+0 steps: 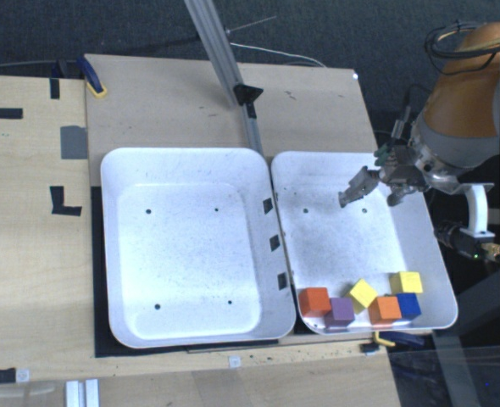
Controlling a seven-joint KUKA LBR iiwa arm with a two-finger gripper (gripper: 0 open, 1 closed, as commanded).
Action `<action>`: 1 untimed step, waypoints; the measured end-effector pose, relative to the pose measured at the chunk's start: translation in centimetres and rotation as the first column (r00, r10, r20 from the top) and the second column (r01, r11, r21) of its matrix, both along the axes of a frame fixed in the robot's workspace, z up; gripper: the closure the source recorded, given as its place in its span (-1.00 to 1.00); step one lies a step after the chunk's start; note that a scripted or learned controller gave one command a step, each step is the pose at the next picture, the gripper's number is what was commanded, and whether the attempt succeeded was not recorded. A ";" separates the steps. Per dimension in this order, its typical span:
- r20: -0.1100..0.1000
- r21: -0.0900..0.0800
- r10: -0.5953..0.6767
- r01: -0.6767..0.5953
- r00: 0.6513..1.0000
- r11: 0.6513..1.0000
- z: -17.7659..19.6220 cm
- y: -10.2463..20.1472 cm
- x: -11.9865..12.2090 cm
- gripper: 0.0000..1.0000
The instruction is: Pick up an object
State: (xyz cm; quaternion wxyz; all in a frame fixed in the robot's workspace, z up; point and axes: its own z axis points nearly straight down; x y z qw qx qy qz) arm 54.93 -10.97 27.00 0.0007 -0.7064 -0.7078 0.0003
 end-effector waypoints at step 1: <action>0.005 0.000 0.003 -0.003 1.000 1.000 4.1 2.4 1.0 -1.00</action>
